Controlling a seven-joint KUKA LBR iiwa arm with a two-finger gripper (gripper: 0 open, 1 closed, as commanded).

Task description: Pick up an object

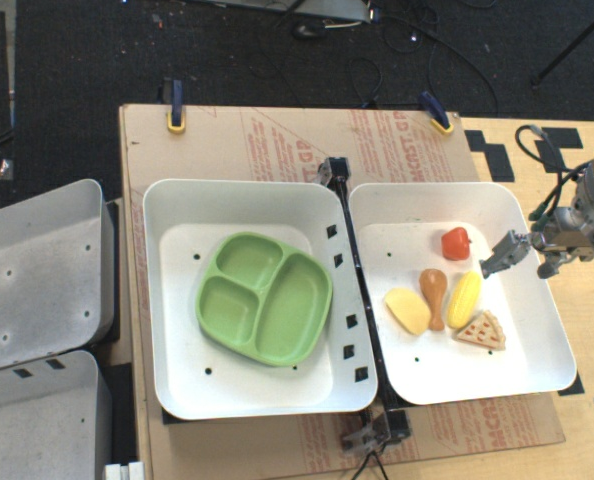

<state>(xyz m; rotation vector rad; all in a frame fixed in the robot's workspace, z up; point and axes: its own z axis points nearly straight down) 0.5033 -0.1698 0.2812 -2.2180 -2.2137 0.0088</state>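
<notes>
While upright in view, corn (464, 299) tilts slightly right.

Single fixed overhead cam, slanted down, mid-range, both bins (167, 268) in frame.

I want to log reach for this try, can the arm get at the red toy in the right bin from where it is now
Probably yes. The red toy sits apart from the other food pieces in the right bin, with bare floor around it. The tool hangs just to its right, and nothing lies between them.
</notes>
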